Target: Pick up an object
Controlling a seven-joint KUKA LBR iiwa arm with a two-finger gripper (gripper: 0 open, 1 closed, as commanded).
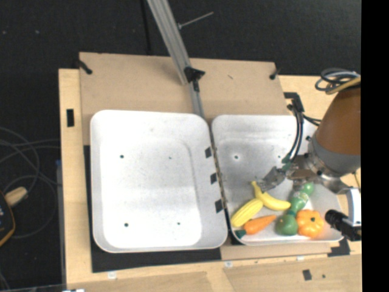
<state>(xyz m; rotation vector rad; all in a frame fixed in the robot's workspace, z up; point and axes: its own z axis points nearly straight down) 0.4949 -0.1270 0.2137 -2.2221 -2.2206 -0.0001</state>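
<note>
Toys crowd the near right corner of the right bin (243, 132), and that is where we find everything worth picking. We see a banana (271, 199) lying curved near the middle of that cluster, with a corn cob (246, 212) slanting just beside and below it, the two touching or very nearly so. A carrot (260, 224) lies along the bin's near wall, its tip pointing toward the left bin. To its right sits a green pepper (287, 224), and pressed against that an orange pumpkin (310, 222). A pale green piece (302, 194) lies above the pepper, partly tucked under the arm; we cannot say what it is.

Our arm (340, 132) comes in from the right, its orange band over the right bin's far right side. The end effector (281, 175) hangs low above the banana's upper end, just beside it. We cannot tell whether it touches the fruit, and we cannot tell how its fingers stand, since they blur into the dark wrist hardware. We see nothing clearly between them.

The left bin (152, 181) lies alongside, sharing a hinged-looking middle edge with the right one. Both rest on the desk (140, 78), and a grey metal rail (170, 29) slants across from the top toward the gap between the bins.
</note>
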